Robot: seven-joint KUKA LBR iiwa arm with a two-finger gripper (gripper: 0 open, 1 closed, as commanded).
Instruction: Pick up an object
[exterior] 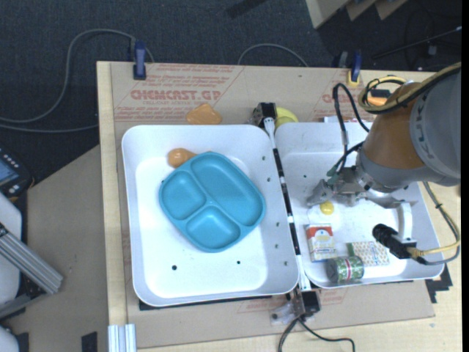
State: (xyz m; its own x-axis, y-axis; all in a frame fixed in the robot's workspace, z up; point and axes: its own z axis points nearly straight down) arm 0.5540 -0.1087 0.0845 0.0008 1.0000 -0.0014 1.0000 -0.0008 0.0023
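The camera view looks down on a bench [110,196] with two shallow white bins side by side. In the left bin [146,262] lies a blue divided plate [211,200] with three compartments, turned at an angle. Just behind its upper left corner sits a small orange object [178,156], partly hidden by the plate. Outside this bin, on the bench behind it, rests another orange piece [203,114], and near the place where the two bins meet there is a yellow object [284,116].

In the right bin [308,141] a small yellow object [327,208] lies near the middle. In front of it, toward the near wall, I see a red and white small box [320,241], a green can [344,268] on its side, and a flat patterned packet [372,253] just beside the can.

The arm [403,134] reaches over the right bin, and the tool [331,191] is low, just above the small yellow object. I cannot tell whether it is spread or closed, and nothing is seen held in it.
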